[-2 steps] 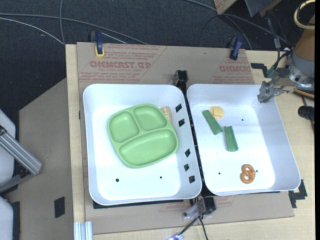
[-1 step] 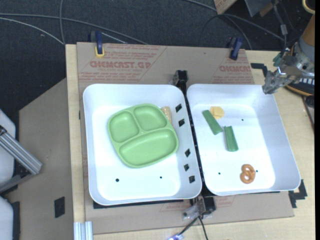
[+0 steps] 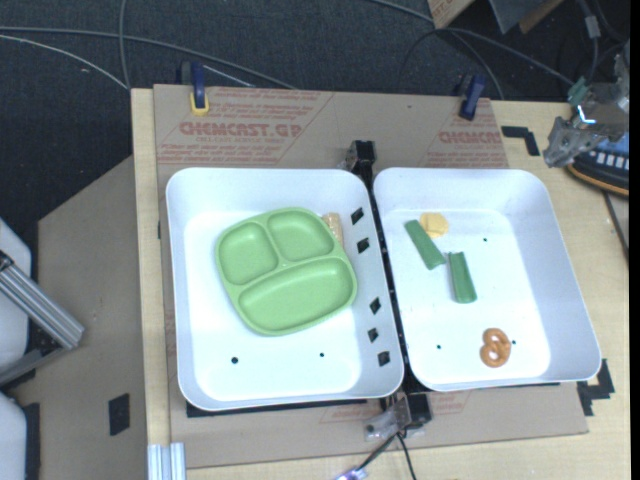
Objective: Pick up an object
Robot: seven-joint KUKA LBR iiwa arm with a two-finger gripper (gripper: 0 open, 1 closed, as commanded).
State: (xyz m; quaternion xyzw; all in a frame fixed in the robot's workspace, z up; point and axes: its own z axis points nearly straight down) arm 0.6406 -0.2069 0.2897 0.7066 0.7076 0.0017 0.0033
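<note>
Metal two-finger gripper hovering off the bins at two o'clock, finger state unclear, small tan pretzel-shaped toy lying well apart toward its seven o'clock

Two white bins, one green plate, two green sticks, one pretzel.

We see a small tan thing in the left bin, mostly hidden behind the green divided plate; what it is we cannot tell. At the right edge the gripper is partly cut off and blurred. The yellow piece is too small to name.
</note>
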